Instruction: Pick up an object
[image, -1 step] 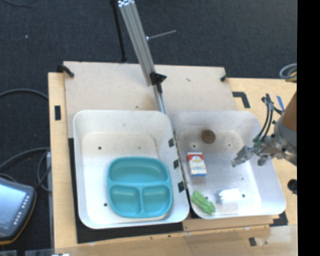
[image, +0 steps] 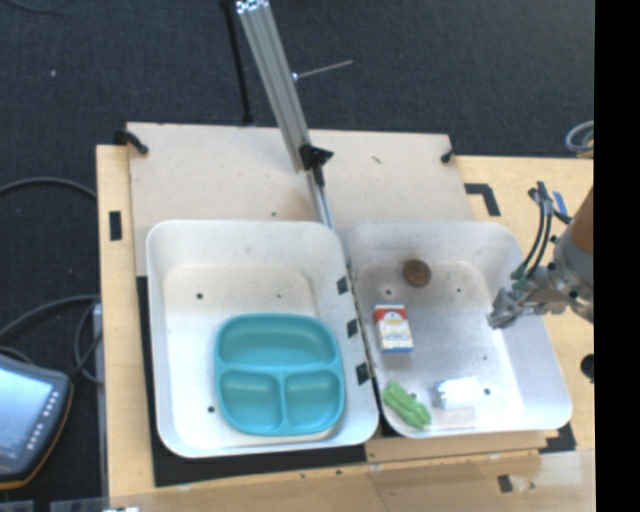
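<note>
The right bin (image: 520, 345) holds a small brown round piece (image: 416, 272) near its back, a red, white and blue carton (image: 394, 328) lying in the middle, a green object (image: 406, 404) at the front left corner and a white object (image: 457, 391) at the front. My gripper (image: 503, 312) hangs over the right side of that bin, to the right of the carton, with nothing visibly held. The arm enters from the right edge.
The left bin (image: 180, 260) holds a teal divided plate (image: 279, 373) towards its front. A grey aluminium rail (image: 285, 95) slants down from the top to the gap between the bins. A tablet-like device (image: 28, 420) lies off the bench at the lower left.
</note>
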